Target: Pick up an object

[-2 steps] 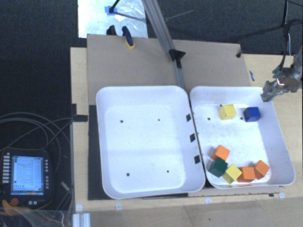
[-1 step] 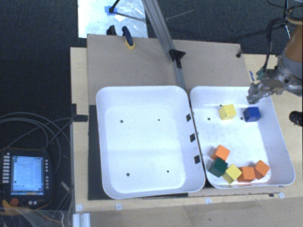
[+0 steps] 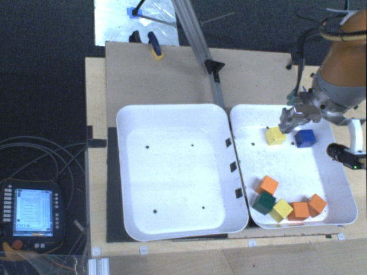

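Tan bench board [image 3: 172, 76] on dark carpet, with two shallow white bins side by side: left bin [image 3: 129, 153] bare but for small dark dots, right bin [image 3: 339, 179] holding the blocks. Teach pendant [image 3: 31, 213] with lit screen and looped cables at 8 o'clock of the view; grey pole [image 3: 192, 27] slanting in from 12 o'clock down to the seam between the bins; shiny sheet [image 3: 123, 10] with a blue bit at 11 o'clock. Gripper [image 3: 291, 121] low over the right bin's upper part, arm entering from 2 o'clock; cannot tell whether clenched or released, nothing seen between the tips. Yellow block [image 3: 275, 136] just at 5 o'clock of the gripper, close beside it; blue block [image 3: 304, 138] just beside the yellow block at 3 o'clock. Cluster near the bin's 6 o'clock rim: orange block [image 3: 267, 185], green block [image 3: 264, 202], second yellow block [image 3: 282, 209], two more orange blocks [image 3: 308, 208], packed touching. Open white floor between the upper pair and the lower cluster.
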Robot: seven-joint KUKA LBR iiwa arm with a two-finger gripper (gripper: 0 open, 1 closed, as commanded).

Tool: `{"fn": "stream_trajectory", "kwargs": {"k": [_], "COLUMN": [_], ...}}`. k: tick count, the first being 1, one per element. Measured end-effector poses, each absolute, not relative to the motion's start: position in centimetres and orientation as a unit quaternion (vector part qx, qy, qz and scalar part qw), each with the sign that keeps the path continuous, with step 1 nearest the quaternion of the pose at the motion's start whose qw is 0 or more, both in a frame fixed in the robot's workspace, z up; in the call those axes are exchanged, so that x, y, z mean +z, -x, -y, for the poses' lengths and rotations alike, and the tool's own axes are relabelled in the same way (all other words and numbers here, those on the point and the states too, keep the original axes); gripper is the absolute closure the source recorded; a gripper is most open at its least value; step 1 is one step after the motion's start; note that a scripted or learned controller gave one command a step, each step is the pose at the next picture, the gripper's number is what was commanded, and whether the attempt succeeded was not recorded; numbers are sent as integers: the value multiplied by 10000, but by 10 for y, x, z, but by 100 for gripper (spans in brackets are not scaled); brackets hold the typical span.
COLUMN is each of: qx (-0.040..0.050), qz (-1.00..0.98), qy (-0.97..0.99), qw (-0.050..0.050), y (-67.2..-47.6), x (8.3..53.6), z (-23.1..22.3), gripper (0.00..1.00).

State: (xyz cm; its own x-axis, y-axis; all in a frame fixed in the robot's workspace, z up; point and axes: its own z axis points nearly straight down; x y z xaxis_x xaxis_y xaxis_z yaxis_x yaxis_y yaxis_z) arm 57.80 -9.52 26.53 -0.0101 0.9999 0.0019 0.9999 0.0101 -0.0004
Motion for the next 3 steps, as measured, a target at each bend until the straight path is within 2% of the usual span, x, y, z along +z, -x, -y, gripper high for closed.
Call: {"fn": "stream_trajectory", "kwargs": {"k": [1, 3], "qx": [-9, -17], "qz": [7107, 7115], "qy": [7035, 7027], "qw": [6, 2], "y": [-571, -552], "x": [252, 267], "z": [42, -72], "gripper": [100, 100]}}
